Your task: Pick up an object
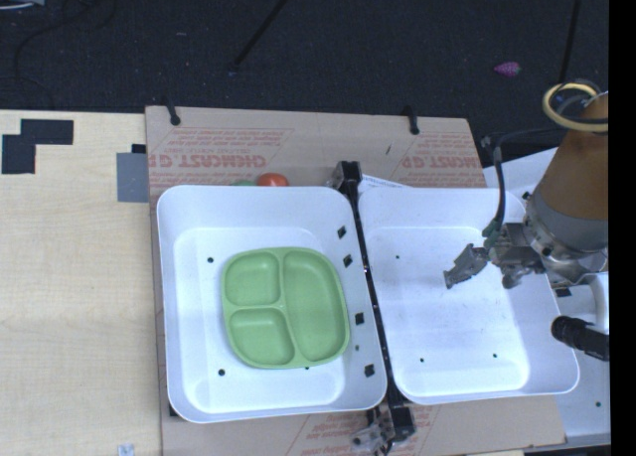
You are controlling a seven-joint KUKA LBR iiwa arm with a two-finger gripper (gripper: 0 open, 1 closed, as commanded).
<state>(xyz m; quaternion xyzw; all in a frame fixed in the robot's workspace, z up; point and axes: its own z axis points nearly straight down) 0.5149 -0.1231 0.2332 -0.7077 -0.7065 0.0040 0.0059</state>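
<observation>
The pale wooden worktop (pixel 70 285) carries two shallow white bins side by side. In the left bin (pixel 189 245) a green divided plate (pixel 285 307) lies flat near the middle, three compartments facing up. Over the right bin (pixel 447 365) the end effector (pixel 465 269) hangs above bare white floor, holding nothing; whether its fingers are apart or together cannot be told. Beyond the left bin's far wall, a small red object (pixel 271 181) rests on cardboard (pixel 298 146).
</observation>
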